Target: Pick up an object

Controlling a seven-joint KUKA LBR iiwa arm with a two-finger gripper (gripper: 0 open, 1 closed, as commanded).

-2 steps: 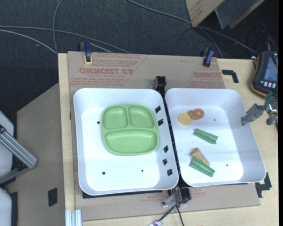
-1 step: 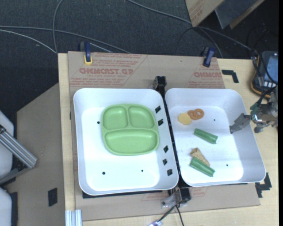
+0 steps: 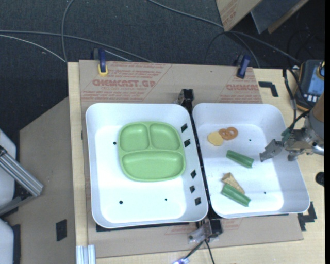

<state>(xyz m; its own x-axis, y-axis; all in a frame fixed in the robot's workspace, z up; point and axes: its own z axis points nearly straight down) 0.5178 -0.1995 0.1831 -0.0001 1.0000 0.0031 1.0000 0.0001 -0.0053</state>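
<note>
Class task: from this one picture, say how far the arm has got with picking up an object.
Done: nothing looks lifted; the two green sticks, wedge, yellow disc and orange ring all lie in the right bin. In hand: the gripper is at that bin's right side, right of the upper stick, holding nothing. Left: reaching, gripping, lifting.

Arm (image 3: 318,135) cut off by right edge, mostly out of frame; gripper (image 3: 281,148) blurred, finger state unreadable; tan wedge (image 3: 232,181) partly hidden behind green piece (image 3: 235,195); cardboard box (image 3: 242,11) cropped at top edge; metal rail (image 3: 18,170) cropped at left
</note>
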